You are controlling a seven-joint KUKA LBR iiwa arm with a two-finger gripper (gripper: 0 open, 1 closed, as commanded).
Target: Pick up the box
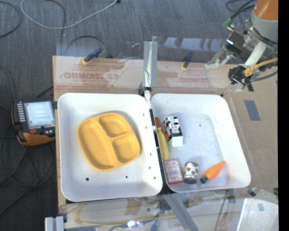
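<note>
A small pink-red box point(172, 171) lies flat near the front edge of the right bin point(228, 135). A black-and-white cow-patterned carton point(173, 131) lies in the same bin, close to its left wall. My gripper point(216, 61) hangs at the upper right, above the cardboard behind the right bin's back rim. It is well away from both boxes, and nothing shows in it. The arm's orange band point(269, 8) sits at the top right corner.
In the right bin a banana point(163, 148) lies along the left wall, with a spotted can point(191, 173) and a toy carrot point(213, 171) beside the pink box. The left bin point(67, 176) holds a yellow divided plate point(108, 140). A metal post point(149, 63) stands behind the bins.
</note>
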